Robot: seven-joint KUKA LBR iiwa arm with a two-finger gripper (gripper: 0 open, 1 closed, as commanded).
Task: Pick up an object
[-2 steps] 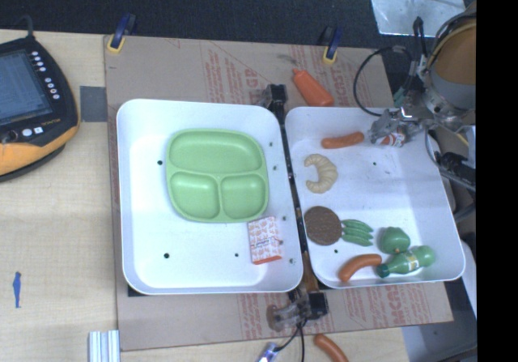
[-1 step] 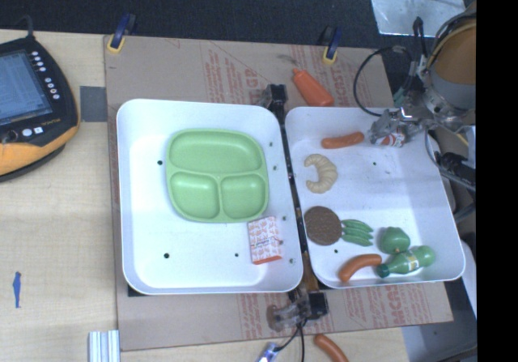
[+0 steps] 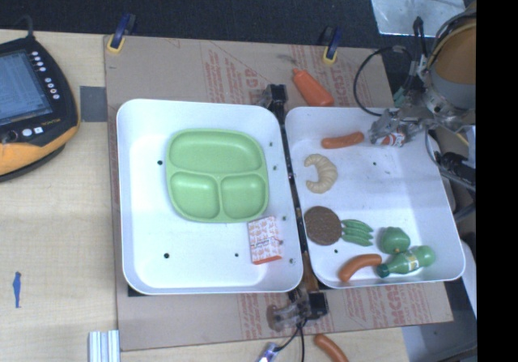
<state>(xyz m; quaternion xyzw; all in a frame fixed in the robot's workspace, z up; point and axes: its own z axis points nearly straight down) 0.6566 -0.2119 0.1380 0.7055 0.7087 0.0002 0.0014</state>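
colours, quick rundown | two white bins (image 3: 146, 271) | pale green divided plate (image 3: 217, 173) in the left one | red-and-white patterned packet (image 3: 265, 240) | tan croissant (image 3: 321, 172) | dark brown patty (image 3: 323, 225) | orange-red sausages (image 3: 343, 140) | green bottle (image 3: 407, 262), yellowish label | orange carrot (image 3: 311, 87) upper middle | orange-edged tablet (image 3: 32, 105) far left | brown cardboard (image 3: 186, 69), faded red print

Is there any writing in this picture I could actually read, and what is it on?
Nothing reads clearly.
Cardboard sheet: red printed lettering, too blurred to read.
Small packet in the left bin: red print, too small.
Handheld controller: screen text unreadable.
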